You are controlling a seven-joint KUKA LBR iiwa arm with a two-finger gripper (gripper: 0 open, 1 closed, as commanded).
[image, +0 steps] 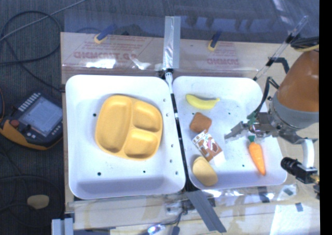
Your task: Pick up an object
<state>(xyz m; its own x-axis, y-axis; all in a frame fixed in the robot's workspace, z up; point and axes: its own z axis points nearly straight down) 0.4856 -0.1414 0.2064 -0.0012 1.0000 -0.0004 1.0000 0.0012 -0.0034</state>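
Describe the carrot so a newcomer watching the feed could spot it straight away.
Look in the right bin, the one that holds the loose food items. Along its right side, just below the tool, lies the carrot. It is the only long, tapered orange item with a green top; its neighbours are yellow, brown or boxy.

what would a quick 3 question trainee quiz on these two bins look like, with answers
1. True or false: the yellow divided tray lies in the same bin as the banana.
2. Which item lies nearest the gripper? A. banana B. carrot C. yellow divided tray
3. Fill in: the small printed carton lies between the brown block and the pale yellow ___.

Key
1. False: the tray is in the left bin, the banana in the right bin.
2. B.
3. lemon-like piece, near the right bin's front edge.
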